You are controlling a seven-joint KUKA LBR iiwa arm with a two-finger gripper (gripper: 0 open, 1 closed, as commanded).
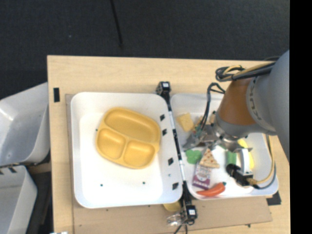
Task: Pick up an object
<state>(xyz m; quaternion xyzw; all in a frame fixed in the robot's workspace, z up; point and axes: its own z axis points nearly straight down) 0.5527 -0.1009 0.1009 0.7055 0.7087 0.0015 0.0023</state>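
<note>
My gripper (196, 139) is low in the right bin (271, 179), reaching in from the right under the grey arm with its orange band (235, 104). It hovers among small items: a pale yellow wedge (185, 122) just behind it, a green piece (193, 156) just in front, and a tan triangular slice (210, 159) beside that. A purple packet (202, 177) and a red pepper (212, 191) lie nearer the front edge. A yellow and green item (243, 159) sits to the right, partly under the wrist. Nothing visibly hangs from the gripper.
The left bin (83, 179) holds a yellow divided plate (127, 137). A black-clipped divider rail (172, 140) separates the two bins. Cables (229, 73) loop off the arm at the back right. A white object (22, 126) stands left of the bench.
</note>
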